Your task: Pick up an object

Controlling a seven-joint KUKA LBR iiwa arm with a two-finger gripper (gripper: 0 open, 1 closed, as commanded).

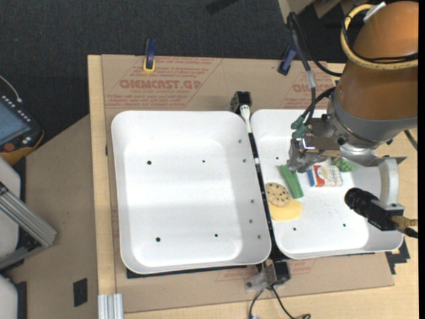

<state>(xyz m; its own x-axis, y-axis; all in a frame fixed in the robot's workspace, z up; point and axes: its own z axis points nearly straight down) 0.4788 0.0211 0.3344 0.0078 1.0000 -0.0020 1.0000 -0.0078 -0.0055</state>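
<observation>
The tool (301,157), a cluster of bright bare metal under the arm's (382,65) smooth, rounded orange and grey shell, is hanging over the upper left part of the right bin (332,248). From this slant I cannot tell whether it is standing apart or closed together, and nothing is showing clearly in its grip. Its lower end is sitting right at the top end of a flat green strip (291,182), long, narrow and straight-edged; it may be touching the strip, though the view is too coarse to settle that.

The strip is lying slantwise on the bin floor. Just to its left a round, tan, speckled cookie-like disc (276,192) is resting, and its lower edge is overlapping a smooth yellow disc (288,211). To the right of the strip a small glossy packet (323,175) printed in red, white and blue is lying flat, partly under the wrist.

Both bins are shallow white plastic with rounded corners and dark dots on their floors. The left bin (179,198) is sitting edge to edge with the right one. A brown cardboard sheet (179,85) with red lettering is lying beneath them on the table, with a clamp (149,58) gripping its far edge.
</observation>
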